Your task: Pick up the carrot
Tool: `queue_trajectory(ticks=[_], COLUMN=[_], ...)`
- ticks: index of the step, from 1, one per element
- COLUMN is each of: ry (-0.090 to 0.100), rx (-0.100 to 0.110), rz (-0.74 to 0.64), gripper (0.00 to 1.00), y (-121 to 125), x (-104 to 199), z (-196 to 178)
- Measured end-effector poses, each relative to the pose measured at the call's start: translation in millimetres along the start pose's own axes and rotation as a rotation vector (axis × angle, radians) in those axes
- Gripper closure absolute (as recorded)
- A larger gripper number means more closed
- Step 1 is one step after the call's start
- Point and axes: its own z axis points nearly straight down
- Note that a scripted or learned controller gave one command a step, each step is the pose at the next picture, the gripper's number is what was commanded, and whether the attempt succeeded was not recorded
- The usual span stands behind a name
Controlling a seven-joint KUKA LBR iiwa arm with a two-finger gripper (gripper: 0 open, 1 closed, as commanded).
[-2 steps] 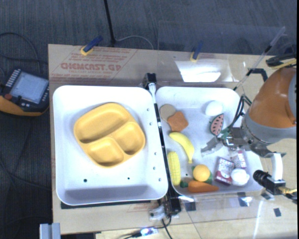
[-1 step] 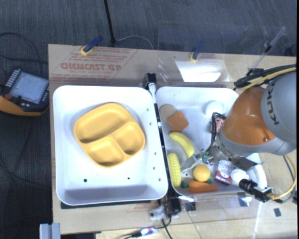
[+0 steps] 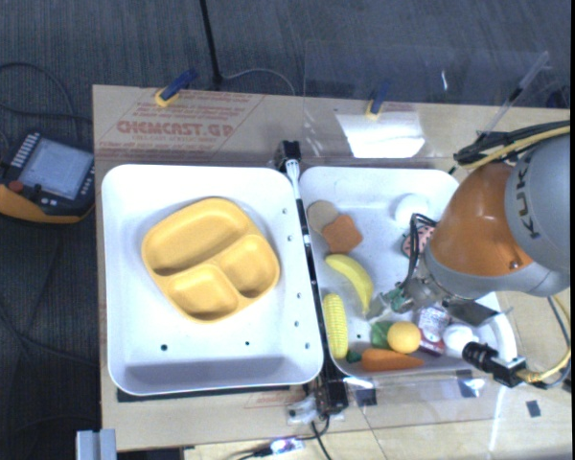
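Carrot (image 3: 393, 359): right bin (image 3: 364, 185), hard against front wall, beside lemon (image 3: 403, 336) and corn (image 3: 334, 324). Gripper (image 3: 401, 298): above banana (image 3: 353, 278); finger state cannot be told. Little open room.

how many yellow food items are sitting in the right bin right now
3: a banana mid-bin, corn along the left wall, a lemon near the front by the carrot. The arm may hide others.

Robotics lab: teach pendant (image 3: 40, 178) on grey carpet (image 3: 364, 17), cabled bench (image 3: 268, 123).
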Motion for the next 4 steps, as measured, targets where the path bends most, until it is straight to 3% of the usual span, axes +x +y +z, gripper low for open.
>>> queue_trajectory(ticks=[1, 2, 3, 4], ry=[-0.004, -0.003, -0.001, -0.002], rx=[-0.003, -0.002, 0.001, 0.001], rz=[-0.19, -0.19, -0.192, -0.229], gripper=[1.0, 0.0, 0.0, 0.0], y=[18.3, 18.1, 27.3, 55.6], x=[-3.3, -3.1, 58.3, -15.4], z=[-158.7, -158.5, -77.7, -28.3])
